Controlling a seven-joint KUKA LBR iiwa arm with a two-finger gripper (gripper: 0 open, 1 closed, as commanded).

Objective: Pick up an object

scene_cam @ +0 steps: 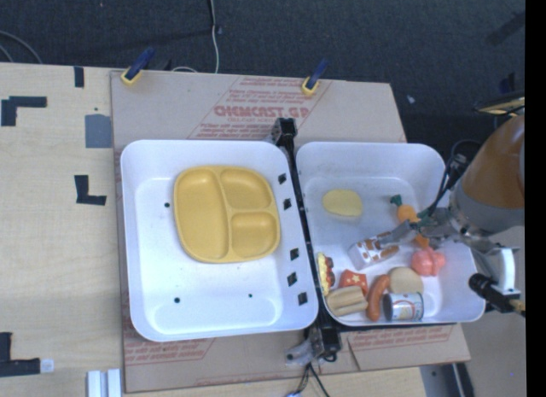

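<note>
**One tray on the left, a crowd of small things on the right**

While two white bins sit side by side on a cardboard sheet, their contents are very unequal. Left bin [141,301]: one item, a yellow divided tray [227,213] with three compartments, lying flat in the bin's upper middle, nearer the far rim than the near one.

Right bin [375,158]: about nine small items. One pale yellow oval piece [343,203] lies alone toward the far left part of the floor. Against the left wall, low down, is one narrow yellow-and-red item [324,272]. Beside it, in the near left corner area, are one red packet [353,281] and one tan bun-like piece [345,300]. One white-and-red carton [372,252] lies in the middle of the floor. One orange sausage-shaped piece [377,300] touches one metal can [402,307] by the near rim, with one cream rounded piece [405,281] just above the can. One pink toy [427,262] lies toward the right wall, and one small carrot [403,211] with a green top sits farther back.

One gripper [401,235] reaches in from the right edge, low over the floor between the carton and the pink toy. Its thin fingers look close together; nothing is visibly pinched between them, though I cannot tell for sure.
</note>
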